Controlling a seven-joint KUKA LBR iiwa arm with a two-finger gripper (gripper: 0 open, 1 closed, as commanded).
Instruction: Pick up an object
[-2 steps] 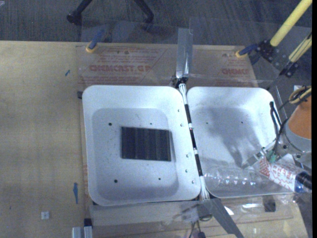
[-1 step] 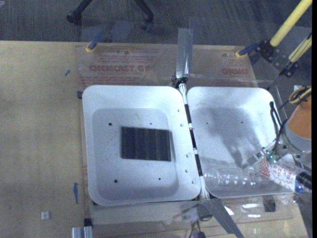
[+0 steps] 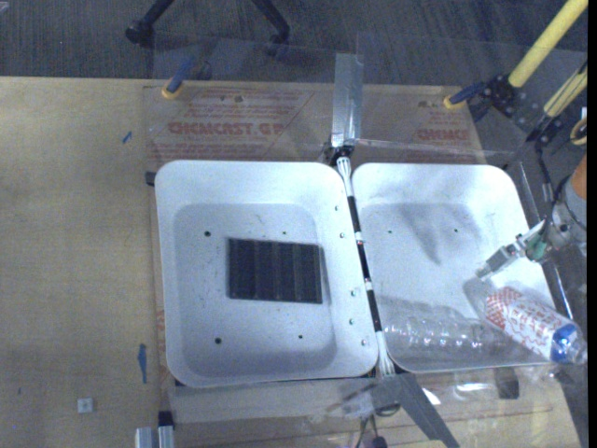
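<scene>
While the left bin (image 3: 187,203) holds a dark slab (image 3: 275,271), two bottles (image 3: 485,329) lie right; pincer (image 3: 499,259) state unclear.

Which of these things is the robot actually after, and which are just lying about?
Part of the job:
- clear plastic bottle, lying in the right bin
- bottle with the red-and-white label and blue cap, same bin
- gripper, above that bin

Just lying about:
- dark ribbed panel in the left bin
- clamps at the bench's far edge
</scene>
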